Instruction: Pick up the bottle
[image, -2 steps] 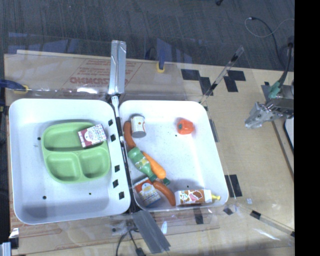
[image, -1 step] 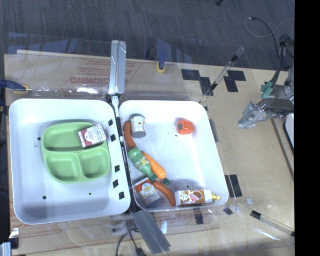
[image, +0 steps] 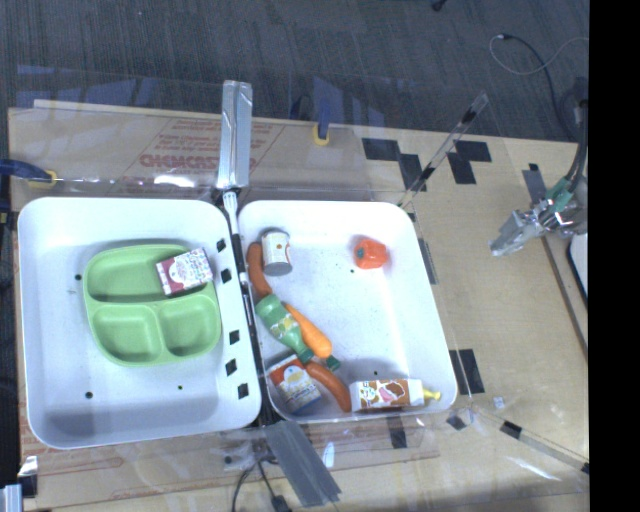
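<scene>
Table is carrying two white bins (image: 420, 260) | my tool (image: 515, 232) is hovering outside them, state unclear | green bottle (image: 282, 330) is lying far off amid clutter | probably light, slippery; gripping mid-body

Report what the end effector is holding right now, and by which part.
Nothing is held. The end effector hangs over the bench right of the bins, with nothing between its fingers. The green bottle lies in the right bin.

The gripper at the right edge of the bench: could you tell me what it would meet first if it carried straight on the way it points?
The metal two-finger gripper points left and slightly down-frame, toward the right-hand shallow white bin. Its right rim looks like first contact, though the gripper's height is unclear, so it might pass over.
</scene>
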